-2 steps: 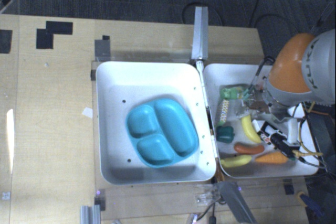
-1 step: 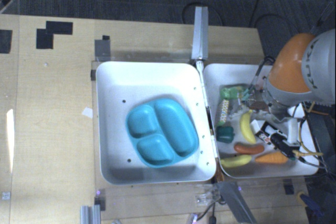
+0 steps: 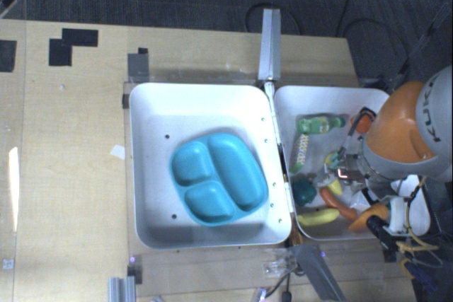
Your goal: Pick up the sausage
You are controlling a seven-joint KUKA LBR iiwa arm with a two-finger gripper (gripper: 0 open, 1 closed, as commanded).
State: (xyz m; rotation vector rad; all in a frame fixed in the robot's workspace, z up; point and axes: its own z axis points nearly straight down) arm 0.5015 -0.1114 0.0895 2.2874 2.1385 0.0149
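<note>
Arm low over the right bin (image 3: 375, 92), sausage not yet lifted.
The sausage (image 3: 338, 202) lies beside the banana (image 3: 317, 217); I cannot tell the gripper (image 3: 345, 170) state.

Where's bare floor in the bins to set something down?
Left bin: bare floor all around the blue tray, widest behind it and at its left. Right bin: crowded with the bottle, banana, sausage and arm; a thin bare strip behind the bottle.
</note>
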